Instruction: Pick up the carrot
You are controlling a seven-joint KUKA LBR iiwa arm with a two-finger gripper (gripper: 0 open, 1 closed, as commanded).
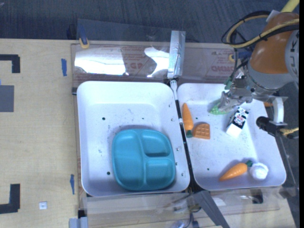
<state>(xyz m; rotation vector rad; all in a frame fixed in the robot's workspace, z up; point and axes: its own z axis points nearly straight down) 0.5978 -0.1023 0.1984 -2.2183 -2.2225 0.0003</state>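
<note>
An orange carrot (pixel 234 171) with a small green top lies near the front of the right bin (pixel 270 146), pointing toward the front left. A second orange carrot-like piece (pixel 187 117) lies along that bin's left wall. My gripper (pixel 229 101) hangs over the back of the right bin, well behind the front carrot and to the right of the other piece. Its tip is right next to a small green item (pixel 217 110). Neither orange piece is touched by it.
A waffle-like orange square (pixel 203 131) sits beside the left orange piece. A white box with a dark label (pixel 237 121) lies just in front of the gripper. A white round object (pixel 259 172) touches the front carrot's top. A blue divided plate (pixel 142 159) lies in the left bin (pixel 95 108).
</note>
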